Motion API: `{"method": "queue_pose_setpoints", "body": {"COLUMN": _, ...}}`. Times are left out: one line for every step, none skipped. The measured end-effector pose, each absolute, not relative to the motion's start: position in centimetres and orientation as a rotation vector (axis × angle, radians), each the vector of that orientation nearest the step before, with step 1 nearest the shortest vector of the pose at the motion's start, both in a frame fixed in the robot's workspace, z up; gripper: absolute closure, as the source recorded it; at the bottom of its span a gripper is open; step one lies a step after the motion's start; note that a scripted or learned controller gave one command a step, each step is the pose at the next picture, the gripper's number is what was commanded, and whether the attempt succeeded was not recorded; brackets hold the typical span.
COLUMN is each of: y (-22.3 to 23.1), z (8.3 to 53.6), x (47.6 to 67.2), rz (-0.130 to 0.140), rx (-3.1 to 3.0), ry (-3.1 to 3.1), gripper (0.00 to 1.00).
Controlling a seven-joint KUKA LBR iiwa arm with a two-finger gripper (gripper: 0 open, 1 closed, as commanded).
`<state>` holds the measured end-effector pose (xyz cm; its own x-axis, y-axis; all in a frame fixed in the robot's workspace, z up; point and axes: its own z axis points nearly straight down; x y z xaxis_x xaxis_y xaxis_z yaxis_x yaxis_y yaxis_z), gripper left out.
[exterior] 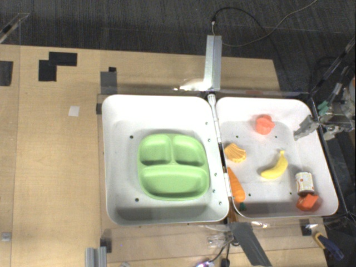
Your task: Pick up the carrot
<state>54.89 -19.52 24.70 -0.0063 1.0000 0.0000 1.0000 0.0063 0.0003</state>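
The carrot [236, 186] lay in the right bin [289, 107], tight against its left wall near the front corner, long axis running front to back along that wall. The gripper [311, 124] hovered at the bin's far right edge, well apart, diagonally across. Jaw state could not be determined.

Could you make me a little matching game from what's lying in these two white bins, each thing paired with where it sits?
Things:
1. carrot
2. banana
3. green plate
4. small can

Places:
A. middle of the left bin
B. against the right bin's left wall, near the front
C. near the right bin's front right corner, above an orange-red item
D. about the middle of the right bin

Pairs: 1-B, 2-D, 3-A, 4-C
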Motion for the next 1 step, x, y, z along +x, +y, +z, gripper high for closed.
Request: {"method": "queue_pose_setpoints", "body": {"y": -10.33, "z": 11.89, "x": 53.22, "rz": -0.002, "rx": 2.263, "ry": 2.183, "gripper": 0.0}}
